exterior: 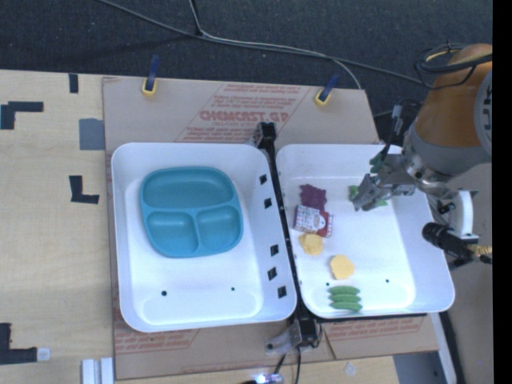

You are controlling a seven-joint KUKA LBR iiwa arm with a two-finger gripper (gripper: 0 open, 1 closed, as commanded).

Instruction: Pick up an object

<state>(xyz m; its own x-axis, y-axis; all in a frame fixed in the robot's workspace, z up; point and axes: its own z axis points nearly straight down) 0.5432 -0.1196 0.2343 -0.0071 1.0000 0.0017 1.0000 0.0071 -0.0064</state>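
The claw [370, 192] hangs low over the right bin [400, 294], near its upper right, with something green [353, 190] just beside its tip — whether it is clenched or released I cannot tell. The pickable things lie along that bin's left side: a maroon piece [312, 196], a small packet [313, 220], two yellow bits [311, 244] [342, 267] and a green pod [345, 298]. The left bin [128, 214] holds a blue tray [192, 212] — likely a drop spot. Both bins sit on the counter [48, 238].
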